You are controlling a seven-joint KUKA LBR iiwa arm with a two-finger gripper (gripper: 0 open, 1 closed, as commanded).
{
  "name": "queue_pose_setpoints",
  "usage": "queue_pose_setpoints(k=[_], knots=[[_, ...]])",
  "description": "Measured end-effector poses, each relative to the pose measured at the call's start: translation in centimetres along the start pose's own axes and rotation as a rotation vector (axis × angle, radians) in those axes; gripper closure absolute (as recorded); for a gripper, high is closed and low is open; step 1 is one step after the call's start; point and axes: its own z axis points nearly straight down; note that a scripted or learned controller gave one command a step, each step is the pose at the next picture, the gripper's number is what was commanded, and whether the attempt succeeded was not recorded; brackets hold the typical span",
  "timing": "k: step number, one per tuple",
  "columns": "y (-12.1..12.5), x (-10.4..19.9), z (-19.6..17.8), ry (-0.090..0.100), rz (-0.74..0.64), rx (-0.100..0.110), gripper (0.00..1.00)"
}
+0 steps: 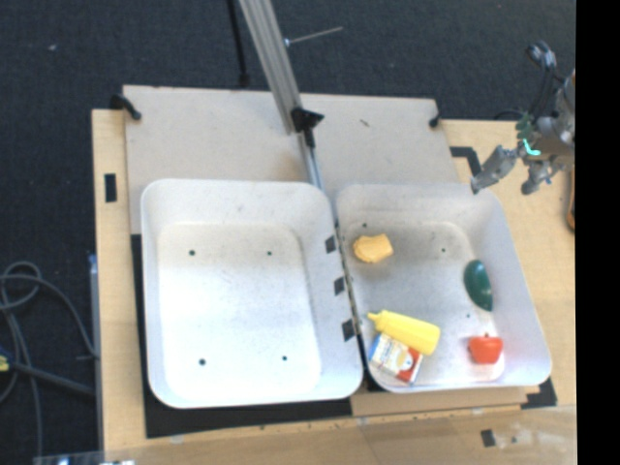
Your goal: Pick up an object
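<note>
The right bin (504, 231) holds several objects: a yellow lump (372, 249) near its upper left, a dark green oval piece (478, 284) by the right wall, a yellow bottle (405, 328) lying on a small printed box (394, 359) at the front, and an orange-red item (485, 349) at the front right. My gripper (513, 170) hangs at the far right, above the bench just beyond the right bin's back right corner. Its two fingers are spread apart with nothing between them.
The left bin (237, 294) sits beside the right one, sharing a middle edge. A slanted metal pole (273, 56) rises from behind the bins. Cables (39, 308) lie on the dark floor at left.
</note>
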Motion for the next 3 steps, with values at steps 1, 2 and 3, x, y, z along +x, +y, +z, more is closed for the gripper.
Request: queue_pose_setpoints(k=[1, 2, 3], knots=[[0.1, 0.0, -0.3, -0.003, -0.003, -0.004, 0.00], [0.1, 0.1, 6.0, -0.001, 0.000, 0.001, 0.00], [0.8, 0.4, 10.5, -0.001, -0.006, 0.000, 0.00]])
